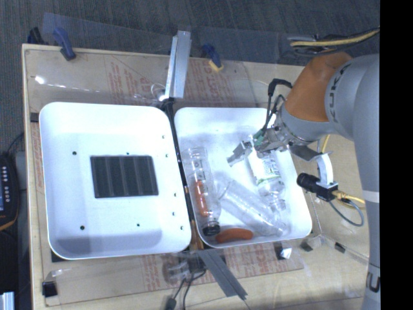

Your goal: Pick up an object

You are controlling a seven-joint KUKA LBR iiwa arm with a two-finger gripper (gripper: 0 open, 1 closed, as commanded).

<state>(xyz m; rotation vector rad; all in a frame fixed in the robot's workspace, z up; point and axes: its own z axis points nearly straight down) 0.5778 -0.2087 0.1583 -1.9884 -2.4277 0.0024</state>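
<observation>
The right bin [187,118] holds several items. A clear bottle with a white and green label [266,172] lies just below and to the right of my gripper [248,150], which hangs low over the bin's upper middle. Whether the gripper touches the labelled bottle is unclear. Another clear bottle [255,210] lies slantwise toward the bin's front right. A slim clear bottle with orange contents [201,187] and a black cap lies along the left wall. An orange sausage-shaped piece [233,236] rests at the front edge.
The left bin [55,128] bears a dark ribbed rectangle [124,176] on its floor. A metal divider bar [177,63] rises between the bins at the back. Blue clamps [64,47] sit on the bench's far edge. Cables [342,202] trail at the right.
</observation>
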